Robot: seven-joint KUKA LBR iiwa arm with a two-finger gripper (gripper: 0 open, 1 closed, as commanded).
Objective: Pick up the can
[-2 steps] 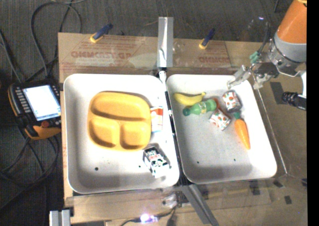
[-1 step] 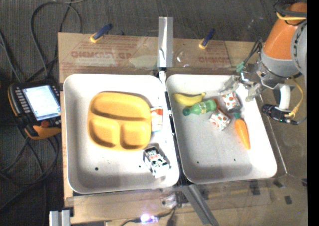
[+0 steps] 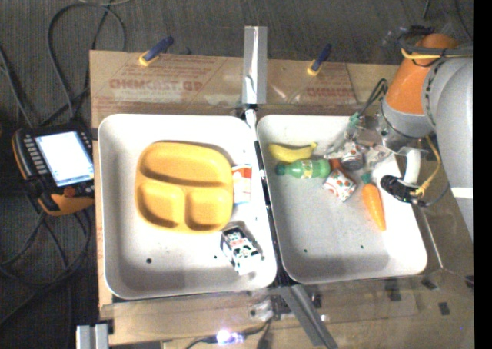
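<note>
- Green bottle lies left of the can; banana beyond it, small carton and carrot below.
- Can looks small, dark-topped, partly hidden by the gripper.
- Jaws' state: cannot tell.

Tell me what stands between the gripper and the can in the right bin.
I cannot pick out a can for certain. The gripper sits low over a tight cluster in the right bin: a banana, a green bottle, a small carton and a carrot. Any can there lies crowded among these, likely under the gripper.
</note>
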